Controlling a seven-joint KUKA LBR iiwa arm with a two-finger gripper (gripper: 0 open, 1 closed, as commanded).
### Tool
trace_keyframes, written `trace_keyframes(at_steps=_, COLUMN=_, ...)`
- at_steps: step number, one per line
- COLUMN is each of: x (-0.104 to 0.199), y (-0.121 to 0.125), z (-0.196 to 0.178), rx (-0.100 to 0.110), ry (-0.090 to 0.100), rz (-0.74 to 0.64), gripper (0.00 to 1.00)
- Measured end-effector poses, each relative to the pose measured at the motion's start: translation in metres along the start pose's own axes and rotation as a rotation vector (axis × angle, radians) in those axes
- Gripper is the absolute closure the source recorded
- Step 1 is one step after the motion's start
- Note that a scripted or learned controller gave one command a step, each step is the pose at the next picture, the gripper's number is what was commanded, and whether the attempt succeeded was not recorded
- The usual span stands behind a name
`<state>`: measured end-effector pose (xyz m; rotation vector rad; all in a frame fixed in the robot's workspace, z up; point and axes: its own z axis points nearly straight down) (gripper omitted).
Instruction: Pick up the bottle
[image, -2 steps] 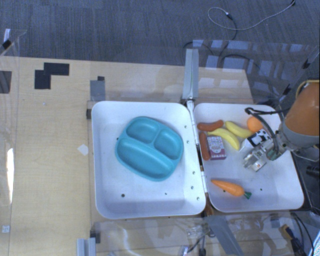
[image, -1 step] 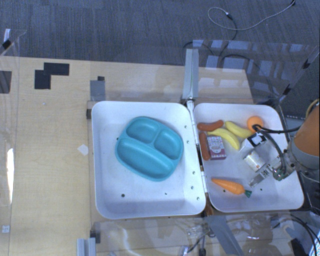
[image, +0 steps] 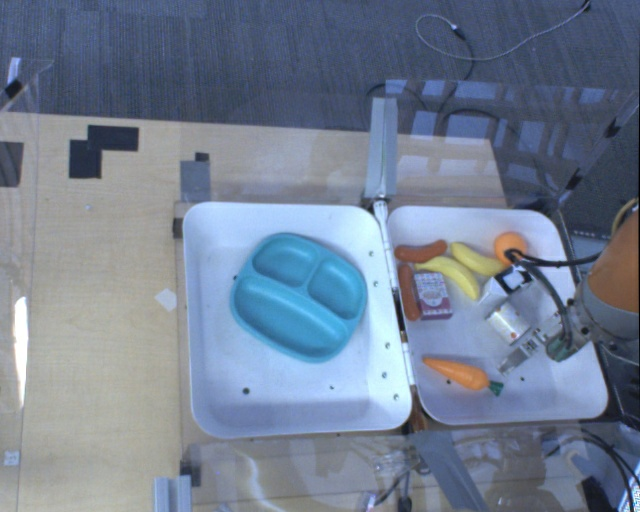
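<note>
The bottle (image: 432, 296) is dark red with a white label and lies on its side in the left part of the right bin (image: 580, 400), just below the banana. My gripper (image: 512, 338) hovers low over the middle of that bin, to the right of the bottle and apart from it. Its two silver fingers (image: 503, 322) stand open with nothing between them. The orange-banded arm (image: 610, 300) comes in from the right edge.
Around the bottle lie a sausage (image: 421, 251), a banana (image: 465, 272), an orange (image: 511, 246) and a brown stick (image: 408, 292). A carrot (image: 458, 373) lies just below left of the gripper. The left bin (image: 215, 390) holds a blue divided plate (image: 298, 295).
</note>
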<state>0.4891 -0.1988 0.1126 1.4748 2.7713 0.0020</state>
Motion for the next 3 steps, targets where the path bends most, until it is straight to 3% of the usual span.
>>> trace_keyframes(at_steps=1, x=0.019, y=0.014, z=0.024, rx=-0.003, ry=-0.003, rz=0.418, gripper=0.0)
trace_keyframes(at_steps=2, x=-0.005, y=-0.004, z=0.015, rx=0.001, ry=0.0, rz=0.232, gripper=0.0)
trace_keyframes(at_steps=3, x=-0.005, y=-0.005, z=0.015, rx=0.001, ry=0.0, rz=0.232, gripper=0.0)
